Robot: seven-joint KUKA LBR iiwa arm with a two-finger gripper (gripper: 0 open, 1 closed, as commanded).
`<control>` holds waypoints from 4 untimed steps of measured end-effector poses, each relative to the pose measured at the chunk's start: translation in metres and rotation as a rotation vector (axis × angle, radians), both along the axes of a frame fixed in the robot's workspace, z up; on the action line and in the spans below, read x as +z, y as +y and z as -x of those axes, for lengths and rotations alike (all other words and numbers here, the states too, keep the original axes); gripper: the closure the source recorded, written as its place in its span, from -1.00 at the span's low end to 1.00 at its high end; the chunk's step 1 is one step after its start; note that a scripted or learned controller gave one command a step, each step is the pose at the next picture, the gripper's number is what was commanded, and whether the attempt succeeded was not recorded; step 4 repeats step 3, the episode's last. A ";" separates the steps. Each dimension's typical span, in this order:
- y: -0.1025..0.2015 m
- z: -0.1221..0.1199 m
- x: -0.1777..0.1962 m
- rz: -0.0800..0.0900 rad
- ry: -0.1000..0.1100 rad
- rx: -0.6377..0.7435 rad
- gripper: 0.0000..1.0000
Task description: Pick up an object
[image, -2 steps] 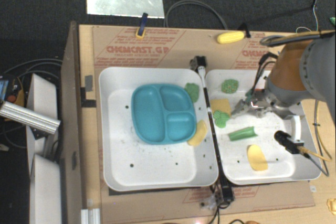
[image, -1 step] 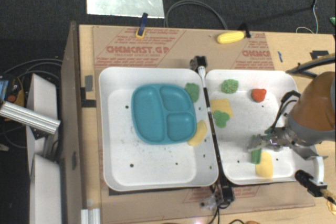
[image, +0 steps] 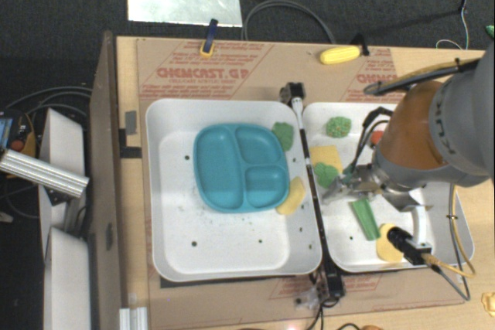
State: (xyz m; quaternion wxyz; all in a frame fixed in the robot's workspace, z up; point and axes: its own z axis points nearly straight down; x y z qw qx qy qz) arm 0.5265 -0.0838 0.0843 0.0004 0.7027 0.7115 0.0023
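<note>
Nearest the bottom edge, a yellow rounded block point(image: 389, 246) lies in the lower right corner of the right-hand white bin point(image: 340, 260), with a green stick-shaped piece point(image: 364, 218) just above it. The gripper point(image: 334, 189) sits low over that bin near the divider, right by a dark green lump point(image: 325, 175) and a yellow square block point(image: 326, 157); can't tell whether its fingers are spread or closed on anything. In the left-hand white bin point(image: 224, 255), a blue divided plastic tray point(image: 237, 167) lies with a pale yellow piece point(image: 291, 197) touching its lower right corner and a green leafy lump point(image: 284, 134) at its upper right. Farther up, a light green round lump point(image: 338, 126). The brown cardboard sheet point(image: 232, 66) behind reads "CHEMCAST GP" in red.
</note>
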 end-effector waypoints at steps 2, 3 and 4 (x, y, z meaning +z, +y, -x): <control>-0.025 0.029 0.011 0.004 -0.001 -0.011 1.00; 0.048 0.001 0.105 0.002 -0.007 0.000 1.00; 0.048 0.001 0.105 0.002 -0.007 0.000 1.00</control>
